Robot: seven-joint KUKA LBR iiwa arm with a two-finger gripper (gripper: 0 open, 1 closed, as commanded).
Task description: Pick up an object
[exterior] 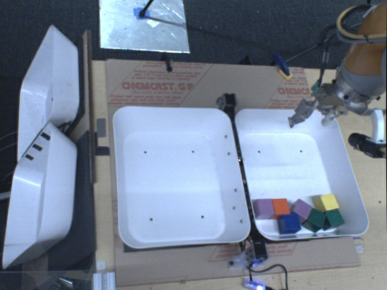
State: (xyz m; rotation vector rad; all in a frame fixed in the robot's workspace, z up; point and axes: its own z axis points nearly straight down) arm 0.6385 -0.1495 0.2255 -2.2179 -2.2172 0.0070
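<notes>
**Gripper hung spread over the far edge of the right bin, blocks bunched in the near corner**

The gripper (313,115) sat in the upper right of the frame, above the far rim of the right bin (357,186). Its two fingers (299,117) were spread apart with nothing between them, one tip reaching left over the bin's upper wall and the other pointing down toward the right wall. The grey arm with its orange band (364,58) entered from the right edge of the frame.

The blocks lay well apart from the gripper, crowded along the bin's lower wall in the lower right of the frame. From left to right stood a purple block (263,208), an orange block (280,206) touching it, a blue block (289,223) just below the orange one, a second purple block (302,209), a green block (315,220) and a yellow block (329,202) resting against the green one at the right end.

The left bin (175,180) filled the middle of the frame beside the right one. A sheet of shiny foil (144,17) lay at the top of the frame on the dark floor.
</notes>
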